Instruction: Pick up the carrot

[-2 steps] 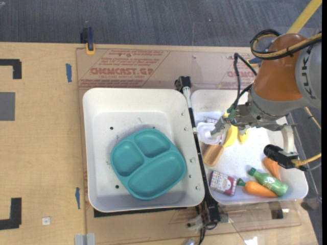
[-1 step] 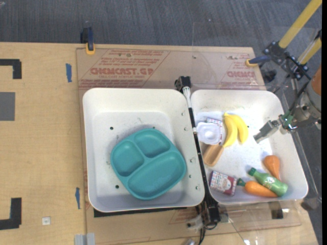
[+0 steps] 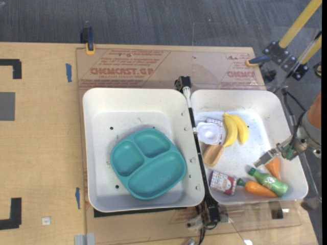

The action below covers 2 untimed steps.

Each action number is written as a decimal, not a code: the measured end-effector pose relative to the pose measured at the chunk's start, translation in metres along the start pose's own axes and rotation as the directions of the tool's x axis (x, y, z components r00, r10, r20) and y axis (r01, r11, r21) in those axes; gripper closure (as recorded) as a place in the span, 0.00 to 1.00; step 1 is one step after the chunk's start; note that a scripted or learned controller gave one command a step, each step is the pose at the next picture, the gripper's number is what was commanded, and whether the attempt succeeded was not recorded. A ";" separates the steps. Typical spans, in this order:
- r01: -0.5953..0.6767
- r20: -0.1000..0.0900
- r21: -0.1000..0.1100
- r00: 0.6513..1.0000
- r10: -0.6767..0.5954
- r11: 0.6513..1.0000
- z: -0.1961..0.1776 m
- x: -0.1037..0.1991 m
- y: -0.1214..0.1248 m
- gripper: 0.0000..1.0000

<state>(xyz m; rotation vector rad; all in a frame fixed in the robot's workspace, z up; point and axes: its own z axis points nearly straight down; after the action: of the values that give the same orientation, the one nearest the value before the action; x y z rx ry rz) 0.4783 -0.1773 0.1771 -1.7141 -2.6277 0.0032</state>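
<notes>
- The desk [image 3: 41, 137] is seen carrying two white bins; a teal plate [image 3: 148, 162] is held in the left bin [image 3: 97, 111].
- The end effector [image 3: 268, 158] is lowered into the right bin [image 3: 271, 103], fingers spread and nothing gripped.
- The carrot [image 3: 274, 167] is found just beside its fingertips, toward the bin's right wall.

Teal three-compartment plastic plate [image 3: 148, 163] in left white shallow bin [image 3: 97, 137]; yellow bananas [image 3: 236, 128], orange carrot [image 3: 259, 189], green bottle [image 3: 269, 182] in right white bin [image 3: 276, 106].
</notes>
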 end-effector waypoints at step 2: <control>-0.177 0.003 -0.012 0.984 0.177 0.984 0.010 0.061 0.031 0.00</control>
<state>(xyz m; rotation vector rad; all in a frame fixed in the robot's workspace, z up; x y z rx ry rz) 0.4820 -0.1092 0.1670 -1.9464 -2.4729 -0.0081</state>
